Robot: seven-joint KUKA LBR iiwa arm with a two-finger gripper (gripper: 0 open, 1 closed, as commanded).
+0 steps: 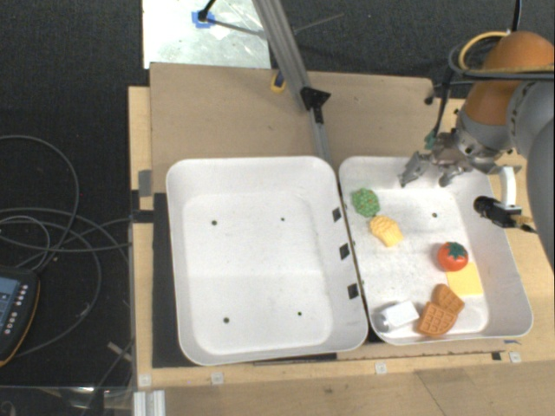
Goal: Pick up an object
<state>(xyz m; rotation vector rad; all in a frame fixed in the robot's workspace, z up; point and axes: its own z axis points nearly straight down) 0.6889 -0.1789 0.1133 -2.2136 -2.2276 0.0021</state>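
White plastic formed the two bins on the tabletop [399, 102]; the left bin [260, 258] lay beside the right bin [503, 310], which held a yellow block [466, 281], waffle [439, 310], white piece [399, 315], tomato [452, 256], corn [386, 230] and green piece [366, 202]. The pincer [431, 173] hung open over the right bin's far edge, gripping nothing.

No text, label, brand, number or sign can be read anywhere on the bench.

I count two white bins, left [186, 258] and right [512, 297], and six toys: one green [366, 202], one corn-yellow [386, 230], one tomato [451, 256], one yellow block [466, 281], one waffle [440, 311], one white block [398, 315].
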